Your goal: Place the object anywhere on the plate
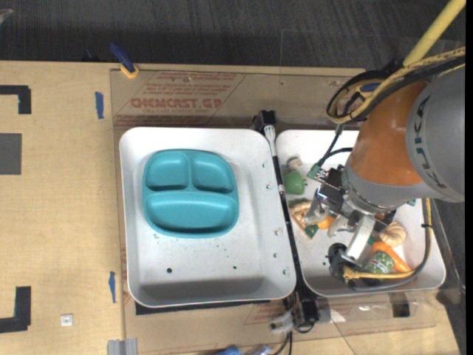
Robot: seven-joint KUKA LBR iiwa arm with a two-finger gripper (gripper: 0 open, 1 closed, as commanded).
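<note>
My gripper (325, 217) hangs low over the right bin (436, 272), at the frame's lower right, among small toy foods; whether it is open or closed, I cannot tell. A green piece (295, 181) lies just beside it. The teal divided plate (191, 192) sits in the left bin (199, 279), well apart.

The plate (191, 192) lies in the left bin (148, 272), objects (295, 180) in the right.
</note>
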